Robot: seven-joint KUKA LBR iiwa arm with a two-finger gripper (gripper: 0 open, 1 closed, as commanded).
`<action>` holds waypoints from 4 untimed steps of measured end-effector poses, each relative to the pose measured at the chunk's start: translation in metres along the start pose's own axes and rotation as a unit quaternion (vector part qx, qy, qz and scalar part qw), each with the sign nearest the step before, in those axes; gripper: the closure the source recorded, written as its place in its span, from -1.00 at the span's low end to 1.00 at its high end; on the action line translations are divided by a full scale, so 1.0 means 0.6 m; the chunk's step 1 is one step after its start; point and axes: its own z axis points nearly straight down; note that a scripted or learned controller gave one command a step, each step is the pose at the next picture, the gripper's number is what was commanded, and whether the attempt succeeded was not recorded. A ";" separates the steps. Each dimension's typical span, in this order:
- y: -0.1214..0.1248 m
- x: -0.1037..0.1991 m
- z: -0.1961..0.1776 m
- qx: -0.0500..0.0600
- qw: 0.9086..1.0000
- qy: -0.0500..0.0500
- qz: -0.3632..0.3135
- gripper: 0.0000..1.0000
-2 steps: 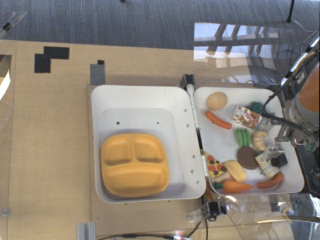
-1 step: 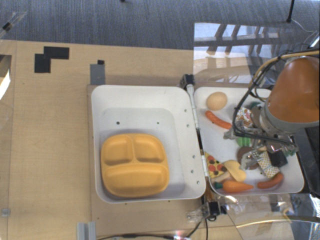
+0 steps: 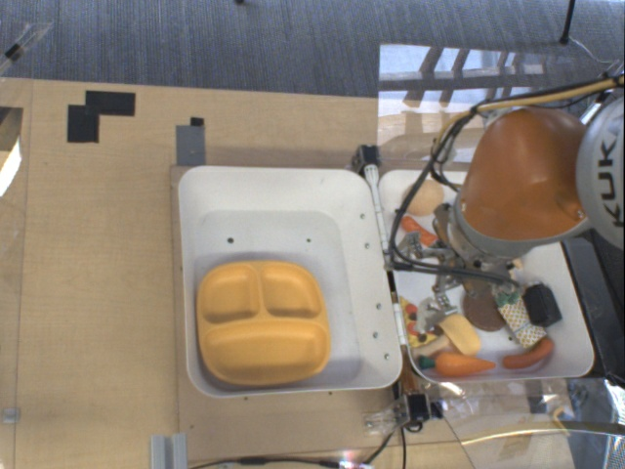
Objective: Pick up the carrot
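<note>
Looking down on the desk (image 3: 98, 262), we see the carrot (image 3: 463, 364) still lying at the near edge of the right bin (image 3: 576, 345), beside a yellow block (image 3: 461, 335). Our arm (image 3: 518, 179) hangs over that bin, hiding the tool; we cannot tell its state. Nothing is lifted yet, so the whole pick remains.

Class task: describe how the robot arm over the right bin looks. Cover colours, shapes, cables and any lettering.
The arm has a large rounded orange band, glossy, with a grey shell to its right bearing black letters "KU". Black and yellow cables arc along its top. Below the band sits a dark metal wrist, with thin metal parts and wires over the right bin.
</note>
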 end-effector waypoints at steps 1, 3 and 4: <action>0.192 -0.081 0.019 -0.003 1.000 0.002 0.012 -1.00; 0.262 -0.223 0.156 0.009 0.997 -0.011 -0.079 1.00; 0.239 -0.176 0.152 0.013 0.993 -0.045 -0.109 1.00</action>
